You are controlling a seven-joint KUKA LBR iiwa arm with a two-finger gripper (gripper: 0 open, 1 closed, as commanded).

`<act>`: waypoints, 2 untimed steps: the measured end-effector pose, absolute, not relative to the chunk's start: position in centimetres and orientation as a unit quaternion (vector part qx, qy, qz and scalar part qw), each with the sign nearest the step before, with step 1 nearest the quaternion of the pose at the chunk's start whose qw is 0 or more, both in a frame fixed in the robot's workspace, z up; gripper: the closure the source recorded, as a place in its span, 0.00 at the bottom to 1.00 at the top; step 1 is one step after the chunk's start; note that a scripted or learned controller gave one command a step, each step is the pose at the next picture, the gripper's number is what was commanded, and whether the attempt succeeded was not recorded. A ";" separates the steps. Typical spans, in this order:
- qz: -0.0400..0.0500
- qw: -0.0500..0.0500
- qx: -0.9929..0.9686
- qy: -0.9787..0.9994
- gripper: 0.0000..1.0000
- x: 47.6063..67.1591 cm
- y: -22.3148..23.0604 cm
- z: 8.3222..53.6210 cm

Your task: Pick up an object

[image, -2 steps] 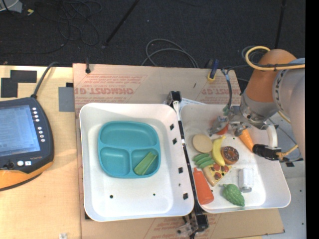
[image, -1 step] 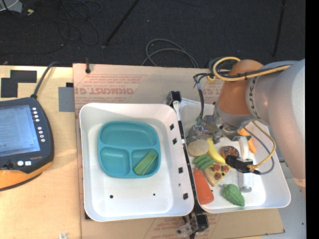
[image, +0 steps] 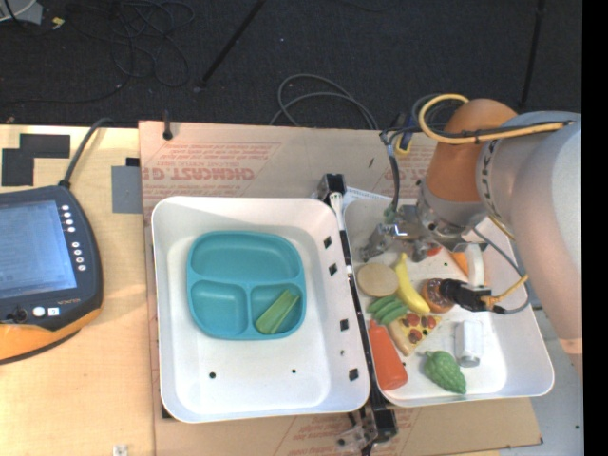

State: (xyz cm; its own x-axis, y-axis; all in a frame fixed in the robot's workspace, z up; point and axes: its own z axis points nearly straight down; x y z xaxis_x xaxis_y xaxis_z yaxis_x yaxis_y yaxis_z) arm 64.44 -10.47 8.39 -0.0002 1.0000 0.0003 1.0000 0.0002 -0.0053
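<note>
Plastic play-food items are lying crowded in the right bin (image: 532, 378), and any one of them could be serving as the object to pick up; the nearest to the gripper (image: 404, 238) is the yellow banana (image: 410, 288), resting just below it beside a tan round disc (image: 377, 279). The banana is likely hollow moulded plastic, light, stiff and smooth, so probably slippery; taking hold across its narrow middle is looking the safest choice, since the curved ends would be sliding out. The gripper is hanging low over the upper part of the right bin, near the dividing wall; whether it is apart or together I cannot tell, and nothing is showing as held. Neighbours are pressing close: green bean pods (image: 388, 307) are touching the banana's lower side, a pizza slice (image: 415, 329) is lying under its tip, a dark doughnut (image: 439, 294) is sitting just to its right, and an orange carrot (image: 387, 357) is running along the bin wall. A green leafy piece (image: 444, 370) and a small silver can (image: 466, 340) are lying nearer the front, with more room around them. The crowding around the banana is risking a nudge or a double catch. The left bin (image: 180, 350) is holding a teal divided plate (image: 245, 283) with a green slice (image: 278, 311) in its right compartment, well apart from the arm.
</note>
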 end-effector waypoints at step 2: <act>0.001 0.002 -0.707 -0.707 0.00 55.7 -8.8 8.5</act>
